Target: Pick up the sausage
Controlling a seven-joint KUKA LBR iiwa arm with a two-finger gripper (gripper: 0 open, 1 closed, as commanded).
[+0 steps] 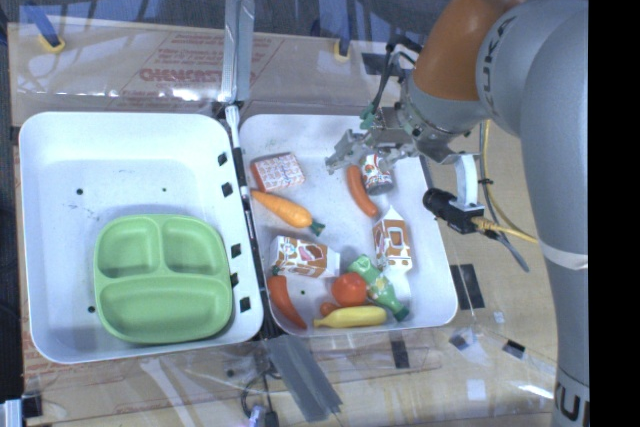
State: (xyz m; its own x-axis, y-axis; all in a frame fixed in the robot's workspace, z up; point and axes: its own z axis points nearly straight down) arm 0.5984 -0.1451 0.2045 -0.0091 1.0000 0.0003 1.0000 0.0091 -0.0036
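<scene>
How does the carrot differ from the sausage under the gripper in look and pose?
The carrot is orange with a green stem end; the sausage is redder and plain. The carrot lies mid-bin, slanting towards the lower right, well apart from the gripper; the sausage lies steeper, right below it. Both are long, narrow toy foods resting in the right bin.

You're looking at two white bins of smooth, faintly glossy plastic, the left one bearing a matt green plastic tray with moulded compartments. In the right bin, the sausage, the carrot, the tomato and the banana all show the smooth, slightly shiny skin of toy plastic, and the small cartons look like printed card. The arm at far right has a satin grey casing with a glossy orange band, above a gripper of bare grey metal
</scene>
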